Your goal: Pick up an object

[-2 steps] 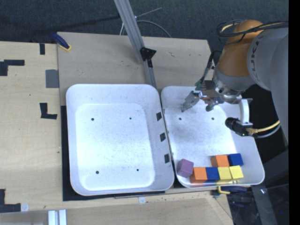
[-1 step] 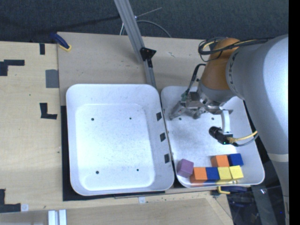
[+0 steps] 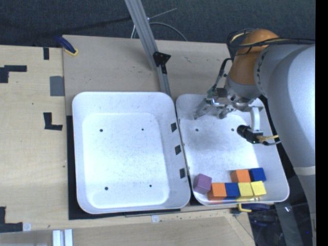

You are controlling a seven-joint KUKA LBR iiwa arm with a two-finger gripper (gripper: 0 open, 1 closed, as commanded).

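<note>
The purple block (image 3: pixel 203 182) and its orange, blue and yellow neighbours are crowded at the right bin's (image 3: pixel 190 137) near edge — well apart from the gripper (image 3: pixel 219 106), jaws seemingly spread — so a wedged, missed pinch is risked.

The pale tan worktop (image 3: pixel 31 152) looks like matt wood-grain board. Both shallow white bins, left (image 3: pixel 125 99) and right (image 3: pixel 271 163), seem smooth plastic, lightly speckled and faintly shiny. The small coloured cubes, such as the purple one (image 3: pixel 203 182), look matt and smooth. The slanted grey bar (image 3: pixel 143 24) appears dull metal. The grey arm casing (image 3: pixel 297 96) is smooth with a soft sheen.
</note>
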